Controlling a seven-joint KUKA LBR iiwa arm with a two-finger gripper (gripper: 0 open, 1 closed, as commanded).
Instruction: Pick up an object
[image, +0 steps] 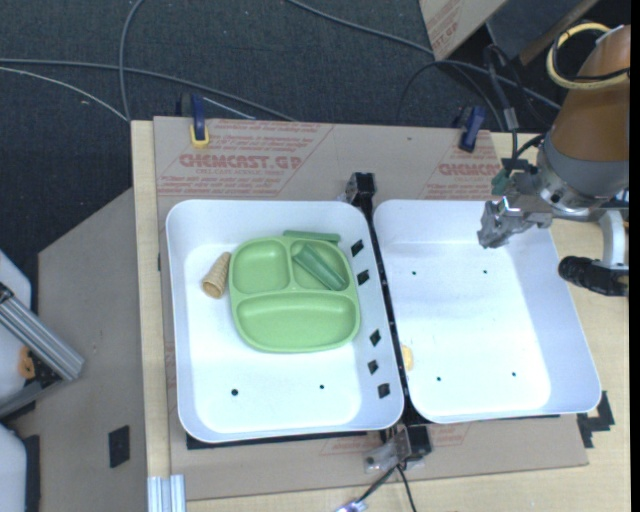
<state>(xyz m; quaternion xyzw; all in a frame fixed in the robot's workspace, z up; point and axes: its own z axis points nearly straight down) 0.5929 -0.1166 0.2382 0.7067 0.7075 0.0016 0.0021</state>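
A green divided plate (293, 295) lies in the left bin (200, 380). A dark green pod-like piece (320, 265) rests in the plate's upper right compartment. A tan ice-cream cone (215, 275) lies just left of the plate on the bin floor. A small yellow piece (406, 357) sits at the left edge of the right bin (520, 350). My gripper (493, 232) hangs over the upper right part of the right bin, far from all these objects, with nothing visible in it.
The two bins meet at a black divider (372, 290) with clips. Blue clamps (200, 128) hold the cardboard base at the back. Cables cross the dark floor behind the bench. A black fixture (595, 273) sticks out at the right bin's right side.
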